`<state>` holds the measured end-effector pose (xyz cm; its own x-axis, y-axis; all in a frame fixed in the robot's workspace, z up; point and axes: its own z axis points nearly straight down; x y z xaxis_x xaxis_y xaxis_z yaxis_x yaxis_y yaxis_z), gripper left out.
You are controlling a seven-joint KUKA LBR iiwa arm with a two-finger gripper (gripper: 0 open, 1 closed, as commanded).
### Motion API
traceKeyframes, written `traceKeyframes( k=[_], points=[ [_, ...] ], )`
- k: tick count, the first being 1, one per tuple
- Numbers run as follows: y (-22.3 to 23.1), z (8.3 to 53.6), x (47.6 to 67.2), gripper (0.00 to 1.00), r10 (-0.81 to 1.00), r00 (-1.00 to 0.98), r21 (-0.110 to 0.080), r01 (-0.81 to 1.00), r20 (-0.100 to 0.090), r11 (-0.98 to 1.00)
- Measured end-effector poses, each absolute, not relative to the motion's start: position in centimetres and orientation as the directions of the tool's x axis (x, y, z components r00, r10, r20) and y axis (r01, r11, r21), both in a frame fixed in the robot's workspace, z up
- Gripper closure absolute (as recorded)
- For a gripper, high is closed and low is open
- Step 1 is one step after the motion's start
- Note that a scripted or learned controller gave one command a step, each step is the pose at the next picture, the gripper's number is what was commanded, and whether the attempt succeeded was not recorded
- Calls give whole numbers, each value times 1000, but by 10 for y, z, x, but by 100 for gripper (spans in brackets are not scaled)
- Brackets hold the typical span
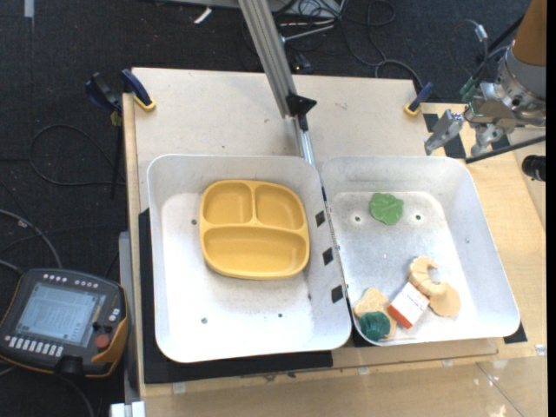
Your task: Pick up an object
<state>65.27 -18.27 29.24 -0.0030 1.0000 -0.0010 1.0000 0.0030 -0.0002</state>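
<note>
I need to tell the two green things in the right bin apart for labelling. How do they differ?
The light green piece is pale, flat and lobed; the dark green piece is deep teal and rounder. The light one lies alone near the far side of the right bin; the dark one sits in the near corner, against a tan piece and beside a small red and white box. Both are small and lie in the same bin.

Green lump [386,208], tan pieces [432,287], small carton [408,307], right bin [480,233]
</note>
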Motion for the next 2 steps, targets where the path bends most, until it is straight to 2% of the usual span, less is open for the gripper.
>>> traceKeyframes(
  k=[1,2],
  points=[
    [-183,292,653,0,1000,-3,0,1000,-1,3],
    [-184,230,646,0,1000,0,-6,1000,0,0]
  ],
)
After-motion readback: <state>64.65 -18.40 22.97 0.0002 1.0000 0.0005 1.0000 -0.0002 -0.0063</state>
